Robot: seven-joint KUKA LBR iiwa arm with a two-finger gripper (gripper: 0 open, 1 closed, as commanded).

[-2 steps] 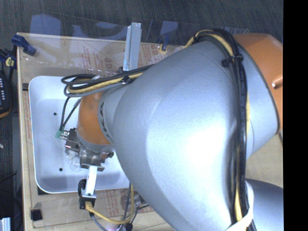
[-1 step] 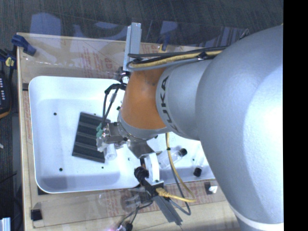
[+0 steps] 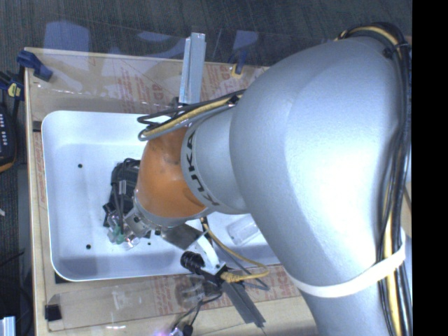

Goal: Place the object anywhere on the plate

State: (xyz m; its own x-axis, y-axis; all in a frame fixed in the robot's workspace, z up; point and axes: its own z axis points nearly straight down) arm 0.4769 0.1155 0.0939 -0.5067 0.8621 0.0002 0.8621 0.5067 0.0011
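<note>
- The grey arm (image 3: 315,173) bulks closest to the camera, reaching in from the right, with its orange band (image 3: 164,180) above the wrist
- Loose cables (image 3: 224,275) trail from the wrist along the bin's lower rim
- Below the band the dark gripper (image 3: 120,219) hangs low inside the left bin (image 3: 63,152), close to the floor; whether it is open or closed, or has hold of anything, I cannot tell, as the wrist hides most of it
- A small greenish thing (image 3: 115,238) lies on the bin floor, touching or just beside the gripper's tip; I judge it to be the object, though it is too small to be sure
- Its long axis and the way it points cannot be made out
- Progress, as I judge it: early, at the pick-up stage; a secure grip, the lift and the setting down on the plate are all left to do
- Farthest, the bench (image 3: 91,68) runs behind the bin's upper rim
</note>
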